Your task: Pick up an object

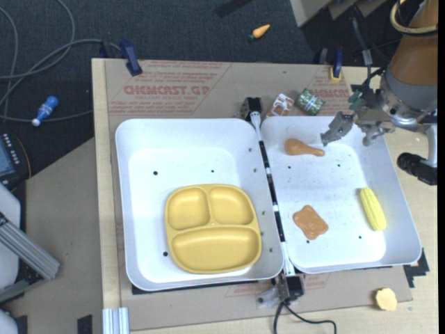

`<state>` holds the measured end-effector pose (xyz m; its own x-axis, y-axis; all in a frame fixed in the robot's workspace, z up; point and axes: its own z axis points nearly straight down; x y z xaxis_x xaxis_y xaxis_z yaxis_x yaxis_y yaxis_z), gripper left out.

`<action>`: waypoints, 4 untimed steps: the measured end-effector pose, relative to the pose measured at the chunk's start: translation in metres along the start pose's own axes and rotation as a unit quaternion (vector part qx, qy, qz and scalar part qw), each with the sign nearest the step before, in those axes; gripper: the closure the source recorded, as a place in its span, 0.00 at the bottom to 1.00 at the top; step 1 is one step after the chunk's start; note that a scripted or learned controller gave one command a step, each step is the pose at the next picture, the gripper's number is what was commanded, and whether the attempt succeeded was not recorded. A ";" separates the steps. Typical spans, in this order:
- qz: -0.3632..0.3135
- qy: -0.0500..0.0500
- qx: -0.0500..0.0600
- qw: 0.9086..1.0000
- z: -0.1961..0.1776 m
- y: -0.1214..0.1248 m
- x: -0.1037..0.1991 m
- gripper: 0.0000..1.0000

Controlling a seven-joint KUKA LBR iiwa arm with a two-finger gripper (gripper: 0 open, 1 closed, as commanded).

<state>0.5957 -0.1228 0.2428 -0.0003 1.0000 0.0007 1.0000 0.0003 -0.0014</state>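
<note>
The right bin (pixel 389 179) holds three toy foods. A tan drumstick (pixel 304 147) lies near its back left, a flat orange-brown piece (pixel 310 222) sits in the front middle, and a yellow corn cob (pixel 373 208) lies at the right. My gripper (pixel 350 132) hovers over the back of this bin, just right of the drumstick. Its two grey fingers (pixel 334 129) are spread open with nothing between them, and the left fingertip is close to the drumstick's thin end.
A yellow divided plate (pixel 211 227) lies in the left bin (pixel 139 158). Behind the right bin sit a small can (pixel 311 101) and a small packet (pixel 281 105). A yellow lump (pixel 384 298) rests on the bench at front right. Blue clamps (pixel 129 56) hold the board's back edge.
</note>
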 end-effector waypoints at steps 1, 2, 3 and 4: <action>0.004 0.000 0.005 1.000 0.090 -0.062 -0.059 0.00; 0.002 0.000 0.003 1.000 0.132 -0.071 -0.094 0.00; -0.002 0.005 0.001 1.000 0.159 -0.085 -0.096 0.00; -0.001 0.001 -0.001 1.000 0.148 -0.084 -0.098 1.00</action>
<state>0.5111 -0.2208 0.0948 -0.0019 1.0000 0.0035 1.0000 0.0019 0.0005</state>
